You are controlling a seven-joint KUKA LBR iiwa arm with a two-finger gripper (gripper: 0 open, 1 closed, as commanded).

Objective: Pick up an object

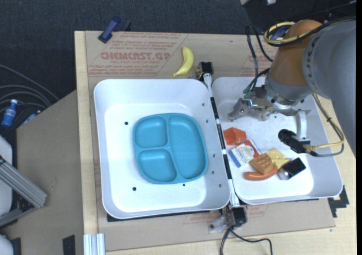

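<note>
2 bins (107, 101) | blue tray (168, 147) in L | tool (249, 107) over R clutter (261, 160) | grip state: can't tell

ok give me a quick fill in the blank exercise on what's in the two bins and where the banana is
1. The blue divided plate lies in the ____ bin as the camera sees it.
2. The banana lies on the bench, ____ both bins.
3. The gripper is over the ____ bin, above the small items.

Missing words: left; outside; right
</note>
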